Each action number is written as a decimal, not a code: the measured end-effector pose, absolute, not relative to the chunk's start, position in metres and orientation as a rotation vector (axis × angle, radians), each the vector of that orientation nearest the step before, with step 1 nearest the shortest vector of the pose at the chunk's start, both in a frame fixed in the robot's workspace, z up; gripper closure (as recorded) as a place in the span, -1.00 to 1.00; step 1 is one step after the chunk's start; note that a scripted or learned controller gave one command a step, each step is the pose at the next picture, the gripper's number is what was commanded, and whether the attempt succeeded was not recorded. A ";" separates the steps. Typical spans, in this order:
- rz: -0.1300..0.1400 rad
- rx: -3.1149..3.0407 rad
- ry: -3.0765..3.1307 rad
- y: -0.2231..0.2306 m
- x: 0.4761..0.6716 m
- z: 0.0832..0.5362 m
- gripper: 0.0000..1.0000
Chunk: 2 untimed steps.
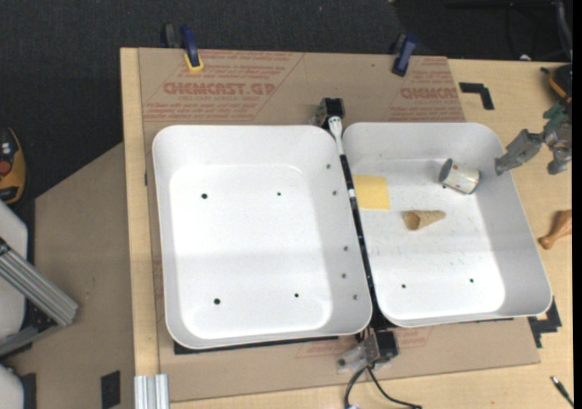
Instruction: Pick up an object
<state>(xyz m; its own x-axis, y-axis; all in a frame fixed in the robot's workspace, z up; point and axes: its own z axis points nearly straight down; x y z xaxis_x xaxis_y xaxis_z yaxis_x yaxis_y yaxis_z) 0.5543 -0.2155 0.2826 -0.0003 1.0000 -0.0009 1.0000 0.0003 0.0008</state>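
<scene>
The right bin holds three objects. A flat yellow square lies close to its left wall. To the right of the square rests a small tan wedge. A short grey and white cylinder lies on its side farther back. My gripper shows as a grey part at the bin's far right rim, a short way right of the cylinder and touching none of the objects.
The left bin sits beside the right one, and their walls meet along a black strip. Two blue clamps hold the brown board at the back. A small wooden piece lies outside the right bin.
</scene>
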 end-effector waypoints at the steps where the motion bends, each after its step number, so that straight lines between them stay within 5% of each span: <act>1: -0.007 2.226 2.230 -0.222 0.592 0.143 -1.00; 2: -0.003 2.223 2.233 -0.175 0.594 0.080 -1.00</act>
